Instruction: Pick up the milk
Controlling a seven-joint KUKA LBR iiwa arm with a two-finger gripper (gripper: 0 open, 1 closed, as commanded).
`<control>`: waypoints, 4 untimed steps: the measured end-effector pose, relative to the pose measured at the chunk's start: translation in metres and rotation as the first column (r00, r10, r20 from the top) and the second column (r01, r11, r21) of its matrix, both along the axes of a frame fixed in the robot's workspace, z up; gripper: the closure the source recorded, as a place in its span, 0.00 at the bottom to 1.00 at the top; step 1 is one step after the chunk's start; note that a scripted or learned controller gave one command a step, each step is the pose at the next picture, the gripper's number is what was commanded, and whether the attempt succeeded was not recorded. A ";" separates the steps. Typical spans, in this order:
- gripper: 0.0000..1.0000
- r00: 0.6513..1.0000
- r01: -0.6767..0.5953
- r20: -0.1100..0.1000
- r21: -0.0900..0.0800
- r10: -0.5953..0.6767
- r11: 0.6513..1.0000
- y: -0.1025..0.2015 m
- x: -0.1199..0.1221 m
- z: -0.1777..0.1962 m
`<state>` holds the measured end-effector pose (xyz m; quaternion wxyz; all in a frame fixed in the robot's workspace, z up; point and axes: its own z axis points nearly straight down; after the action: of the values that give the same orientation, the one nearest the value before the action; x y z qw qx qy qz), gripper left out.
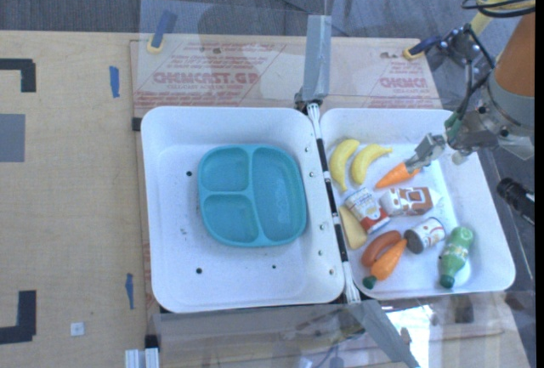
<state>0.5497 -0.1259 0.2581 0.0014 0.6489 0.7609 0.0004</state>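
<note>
A pale wooden desk (68,213) bears two glossy white bins. The left bin (170,273) holds a smooth teal divided plate (252,195). In the right bin (489,264), the boxy milk carton (364,208) lies beside curved bananas (357,161). The metal gripper (422,155) hovers above a carrot (396,176); grip state unclear.

The jaws (422,155) hang over the right bin (497,273), tips just above a small carrot (396,176). Beside them lie two bananas (357,161). Below them rests the milk (408,201), then a green bottle (455,256). Far across, the left bin (166,273) holds a blue plate (252,195).
</note>
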 end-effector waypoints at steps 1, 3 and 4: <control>0.00 0.990 -0.139 -0.002 0.001 0.139 0.990 -0.041 0.004 -0.086; 0.00 0.975 -0.219 0.025 -0.011 0.219 0.976 -0.057 0.056 -0.149; 1.00 0.975 -0.218 0.040 -0.023 0.219 0.976 -0.060 0.060 -0.134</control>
<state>0.6099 -0.1862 0.1245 0.0234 0.5611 0.8274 0.0069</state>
